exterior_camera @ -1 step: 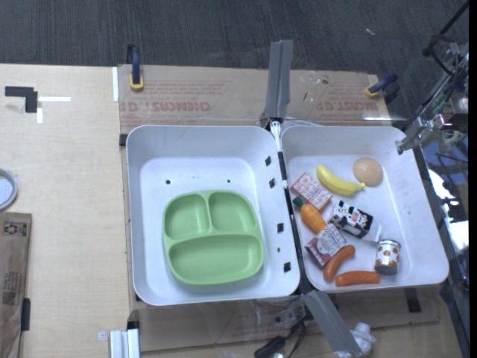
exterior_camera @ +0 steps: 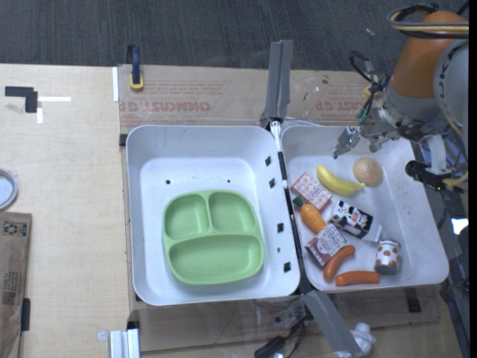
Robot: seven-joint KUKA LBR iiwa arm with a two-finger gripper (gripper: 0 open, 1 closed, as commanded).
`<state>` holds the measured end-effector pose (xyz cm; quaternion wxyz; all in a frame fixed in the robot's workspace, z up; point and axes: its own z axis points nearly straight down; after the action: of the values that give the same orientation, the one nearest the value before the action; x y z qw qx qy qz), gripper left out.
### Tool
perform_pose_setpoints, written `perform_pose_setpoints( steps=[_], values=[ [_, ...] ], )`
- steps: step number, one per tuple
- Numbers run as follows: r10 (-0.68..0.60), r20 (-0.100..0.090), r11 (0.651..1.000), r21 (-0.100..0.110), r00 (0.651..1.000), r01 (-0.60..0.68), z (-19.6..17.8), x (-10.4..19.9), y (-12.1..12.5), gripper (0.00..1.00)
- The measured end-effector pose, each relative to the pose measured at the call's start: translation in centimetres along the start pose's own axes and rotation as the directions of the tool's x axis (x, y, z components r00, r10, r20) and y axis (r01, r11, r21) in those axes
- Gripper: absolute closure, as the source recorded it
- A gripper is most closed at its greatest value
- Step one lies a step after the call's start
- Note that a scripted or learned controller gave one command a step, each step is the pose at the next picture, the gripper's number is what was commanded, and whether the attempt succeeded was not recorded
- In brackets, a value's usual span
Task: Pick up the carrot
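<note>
Overhead, end effector (exterior_camera: 350,142) state unclear; carrot (exterior_camera: 312,217) beside banana (exterior_camera: 339,180); cardboard (exterior_camera: 182,95) print mirrored, unreadable.

I log bins (exterior_camera: 141,200): smooth white plastic, slight sheen | green plate (exterior_camera: 214,237): matt plastic | carrot (exterior_camera: 312,217): glossy, probably plastic | bench (exterior_camera: 59,200): pale matt wood.

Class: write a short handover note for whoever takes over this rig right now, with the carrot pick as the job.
Gripper: open, holding nothing, over the far part of the right bin.
Carrot: lies in the right bin near its left wall, between the snack packet and the dark wrapper, nearer the camera than the banana.
Done: nothing grasped.
Left: reach the carrot, close on it, lift.
</note>
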<state>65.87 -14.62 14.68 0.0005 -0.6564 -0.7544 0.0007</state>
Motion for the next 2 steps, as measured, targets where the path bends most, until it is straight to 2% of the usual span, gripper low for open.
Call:
perform_pose_setpoints(
  steps=[1,2],
  values=[
    [0.014,0.0,1.0,0.0,1.0,-0.014,-3.8,4.4,-14.9,0.0],
    [0.045,0.002,0.999,0.0,0.999,-0.045,5.6,6.4,-10.3,0.0]
  ],
)
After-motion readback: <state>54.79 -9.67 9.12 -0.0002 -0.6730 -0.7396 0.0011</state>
